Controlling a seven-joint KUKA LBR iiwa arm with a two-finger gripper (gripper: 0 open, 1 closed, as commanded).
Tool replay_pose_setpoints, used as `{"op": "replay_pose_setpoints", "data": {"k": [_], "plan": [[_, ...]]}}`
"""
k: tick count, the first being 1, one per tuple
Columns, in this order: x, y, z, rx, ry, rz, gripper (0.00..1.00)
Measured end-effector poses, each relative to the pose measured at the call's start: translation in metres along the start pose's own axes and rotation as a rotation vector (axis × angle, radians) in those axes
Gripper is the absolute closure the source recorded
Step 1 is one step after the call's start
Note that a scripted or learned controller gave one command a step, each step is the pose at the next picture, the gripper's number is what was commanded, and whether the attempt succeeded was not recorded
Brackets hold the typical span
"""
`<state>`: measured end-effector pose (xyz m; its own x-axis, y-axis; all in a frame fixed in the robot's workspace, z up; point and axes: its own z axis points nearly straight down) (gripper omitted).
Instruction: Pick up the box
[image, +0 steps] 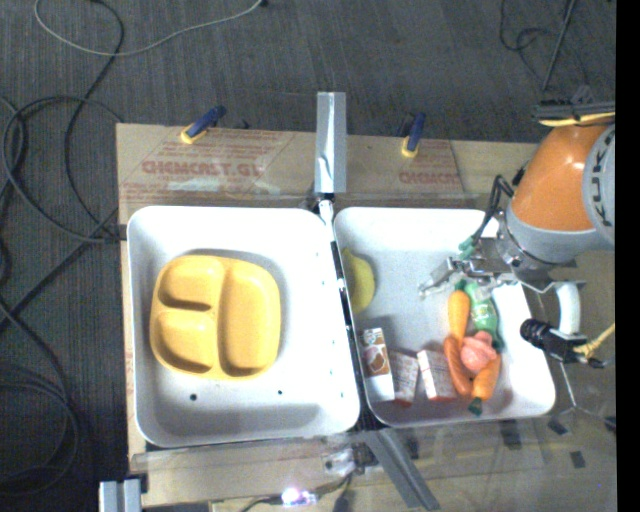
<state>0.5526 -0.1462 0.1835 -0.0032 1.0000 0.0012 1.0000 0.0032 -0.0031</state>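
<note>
In right bin (400, 232) | fingers (458, 272) state unclear, over carrot (458, 312) | box (376, 352) apart.

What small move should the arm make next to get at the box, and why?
Probably shift the gripper toward the near-left part of the right bin and hold it above the box. The gripper hangs over the carrot and other toy food at the bin's right side, while the box lies apart by the left wall.
</note>
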Motion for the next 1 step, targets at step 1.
{"op": "replay_pose_setpoints", "data": {"k": [1], "plan": [[0.0353, -0.0355, 0.0878, -0.012, -0.014, -0.259, 0.00]]}}
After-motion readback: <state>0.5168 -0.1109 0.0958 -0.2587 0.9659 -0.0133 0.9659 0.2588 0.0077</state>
